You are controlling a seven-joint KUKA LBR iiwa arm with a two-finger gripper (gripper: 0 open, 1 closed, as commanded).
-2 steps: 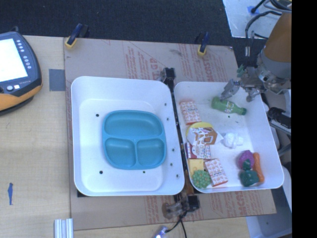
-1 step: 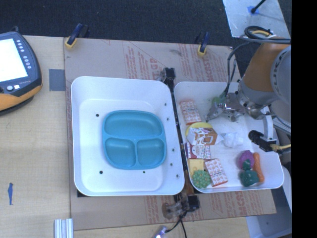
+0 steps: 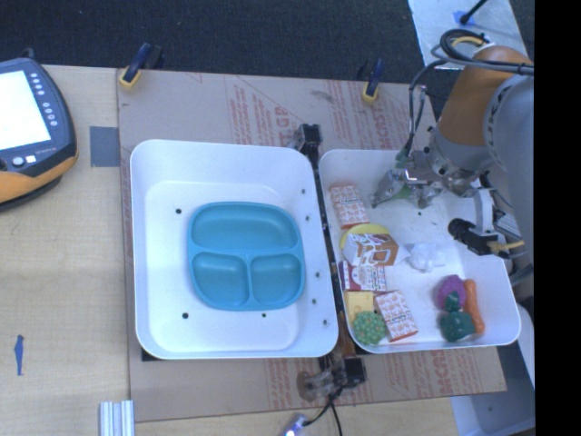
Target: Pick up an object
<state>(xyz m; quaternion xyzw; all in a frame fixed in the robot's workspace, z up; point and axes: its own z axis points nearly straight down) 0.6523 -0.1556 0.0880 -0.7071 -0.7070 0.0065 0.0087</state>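
Seemingly metal, the gripper (image 3: 399,186) overhangs the glossy right bin (image 3: 508,321).

the arm (image 3: 508,125) is a thick, rounded grey body with a smooth, slightly glossy shell. above the fingers' end, an orange band (image 3: 472,98) wraps around it, broad and curved like a collar. thin dark cables (image 3: 419,107) loop beside the band and run down toward the wrist, and a yellowish coil sits at the top. the gripper (image 3: 404,186) is a small cluster of dull silver metal with angular brackets. just behind the fingers a black block (image 3: 472,234) with a rounded end juts out from the wrist.
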